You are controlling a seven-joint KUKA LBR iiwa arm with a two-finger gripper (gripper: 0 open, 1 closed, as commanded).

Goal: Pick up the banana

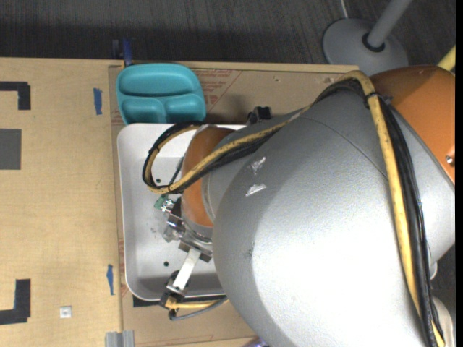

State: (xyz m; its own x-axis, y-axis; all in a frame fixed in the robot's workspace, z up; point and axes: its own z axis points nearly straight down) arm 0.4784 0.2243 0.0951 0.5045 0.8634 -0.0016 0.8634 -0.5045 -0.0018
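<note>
**ARM OVER LEFT BIN: JAWS AND BANANA NOT RESOLVED**

1. Arm (pixel 311 215): the grey housing enters from 3 o'clock and covers the centre and the whole 3 to 6 o'clock part of the view. The orange band (pixel 427 114) sits at 2 o'clock. A yellow-and-black cable (pixel 155 157) runs along the housing and loops over the bin at 9 o'clock from centre.

2. Jaws: the wrist end points down into the bin, near its 6 o'clock wall. Whether the jaws are released or clenched cannot be told.

3. Bin (pixel 137 194): white, shallow, with its 9 o'clock wall and part of the floor exposed. The arm covers the rest.

4. Banana: its place cannot be told. A yellow curved strip (pixel 192 306) lies at the 6 o'clock rim of the bin, just below the wrist end; whether it is cable or fruit cannot be told.

5. Teal tray (pixel 160 92): rests on the worktop (pixel 58 194), touching the 12 o'clock rim of the bin
</note>
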